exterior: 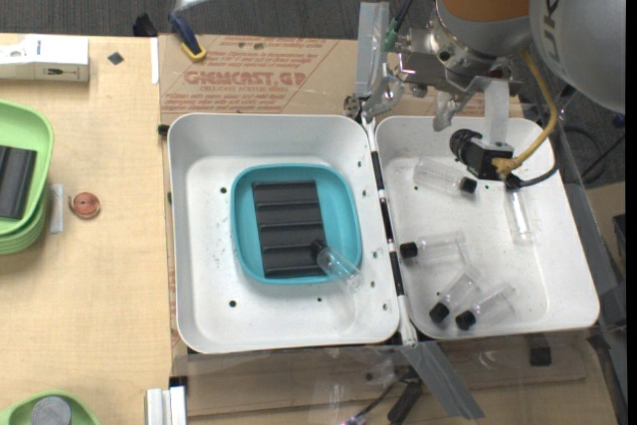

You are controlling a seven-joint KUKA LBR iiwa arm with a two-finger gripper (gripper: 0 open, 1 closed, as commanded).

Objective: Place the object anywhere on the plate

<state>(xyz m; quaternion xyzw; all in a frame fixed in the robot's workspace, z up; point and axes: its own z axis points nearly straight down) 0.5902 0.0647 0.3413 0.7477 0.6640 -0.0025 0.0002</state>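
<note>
A teal plate with a black ridged insert sits in the left white bin. A clear vial with a dark cap lies tilted on the plate's lower right corner, partly over the rim. My gripper hangs over the back of the right bin, well above and to the right of the plate. Its two fingers stand apart and open with nothing between them. Several more clear vials lie in the right bin, such as one vial just below the gripper.
A black cable fitting hangs under the wrist. Loose vials crowd the right bin's front. Printed cardboard lies behind the bins. A green tray and a small round red piece sit on the wooden bench at left.
</note>
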